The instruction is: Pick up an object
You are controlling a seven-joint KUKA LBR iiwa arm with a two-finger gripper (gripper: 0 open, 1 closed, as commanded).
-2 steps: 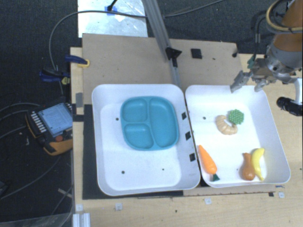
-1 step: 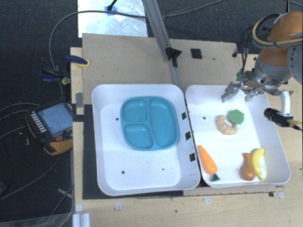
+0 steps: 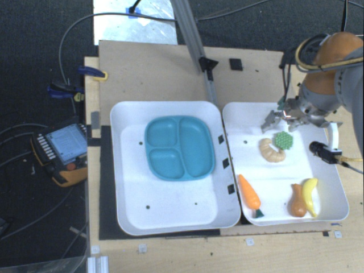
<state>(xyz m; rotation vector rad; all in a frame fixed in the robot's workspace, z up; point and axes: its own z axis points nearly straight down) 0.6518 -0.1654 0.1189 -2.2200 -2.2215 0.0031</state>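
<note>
Your gripper hangs over the far part of the right bin, at about 12 o'clock from the toys lying there, and its fingers look spread, with nothing between them. No toy is named as the target, so judge by nearness: the green broccoli sits just beside the gripper, at roughly 5 o'clock from it, touching the tan croissant, which curls away at its 7 o'clock.

That contact is your main risk. If the fingers come down on the broccoli, one may land on the croissant and push both aside, or close on the seam between them and slip off. The broccoli looks rounded and bumpy, so a pinch off its middle could squirt it toward the bin wall.

The broccoli has no clear long axis from this angle. The croissant's arc runs roughly from 11 to 4 o'clock. The carrot, near the left wall of the bin, runs from 11 to 5 o'clock, with its dark leafy end at 5. The banana and the orange piece lie touching, both nearly along 12 to 6, well apart from the gripper.

The blue plate lies in the left bin, clear of all this.
</note>
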